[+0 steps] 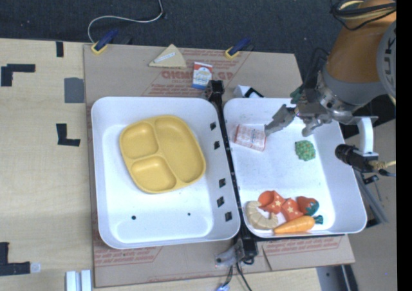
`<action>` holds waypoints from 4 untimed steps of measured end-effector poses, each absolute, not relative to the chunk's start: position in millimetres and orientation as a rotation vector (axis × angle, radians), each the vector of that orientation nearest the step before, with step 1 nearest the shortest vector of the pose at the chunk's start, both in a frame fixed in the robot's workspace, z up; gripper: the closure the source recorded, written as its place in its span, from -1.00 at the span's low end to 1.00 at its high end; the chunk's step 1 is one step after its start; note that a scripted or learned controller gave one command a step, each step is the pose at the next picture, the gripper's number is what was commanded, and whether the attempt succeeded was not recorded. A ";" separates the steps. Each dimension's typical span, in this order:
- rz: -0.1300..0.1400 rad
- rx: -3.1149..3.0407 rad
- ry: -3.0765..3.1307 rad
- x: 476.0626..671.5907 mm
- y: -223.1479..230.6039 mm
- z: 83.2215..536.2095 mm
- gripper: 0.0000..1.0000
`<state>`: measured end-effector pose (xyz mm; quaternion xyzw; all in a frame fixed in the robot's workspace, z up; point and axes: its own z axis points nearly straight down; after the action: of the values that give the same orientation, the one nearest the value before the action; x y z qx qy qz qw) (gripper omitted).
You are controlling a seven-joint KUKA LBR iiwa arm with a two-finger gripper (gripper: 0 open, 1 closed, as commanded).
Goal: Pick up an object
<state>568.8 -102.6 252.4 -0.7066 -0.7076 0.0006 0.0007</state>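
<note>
A small red-and-white carton (202, 75) stands on cardboard (270, 67) behind the bins.

The arm (360, 45) has a wide rounded band of orange colour, and below the band a grey shell. On the grey part near the right edge there are dark letters, cut off, so I cannot read them. A thin black cable makes a loop above the orange band. The gripper (297, 123) is of grey metal, with two slim grey fingers (279, 121).
</note>
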 end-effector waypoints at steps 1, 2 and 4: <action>0.005 -2.221 -2.219 620.6 -178.6 179.7 -1.00; 0.002 -2.217 -2.222 635.7 -103.3 121.2 -1.00; 0.004 -2.220 -2.224 664.9 -95.6 85.1 -1.00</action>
<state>664.9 -95.6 85.1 -0.7066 -0.7076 0.0012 -0.0004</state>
